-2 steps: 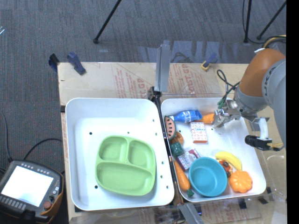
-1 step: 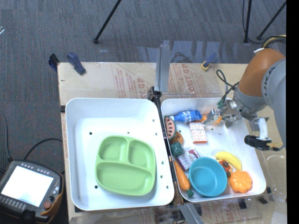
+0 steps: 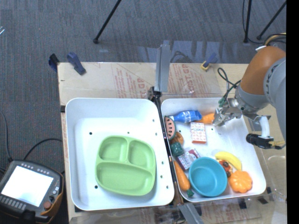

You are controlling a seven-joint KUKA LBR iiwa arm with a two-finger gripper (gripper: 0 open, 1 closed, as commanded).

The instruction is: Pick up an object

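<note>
Jaws [image 3: 223, 117] low in right bin [image 3: 250, 155]; orange piece [image 3: 207, 119] just beside.

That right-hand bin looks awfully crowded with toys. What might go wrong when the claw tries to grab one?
1. The gripper hangs by the bin's far side, close to the small orange piece and the blue packet; it may nudge one while closing on the other.
2. The red-and-white card lies flat, so fingers could slide over it.
3. The banana, pumpkin and blue bowl crowd together, leaving little room.
</note>
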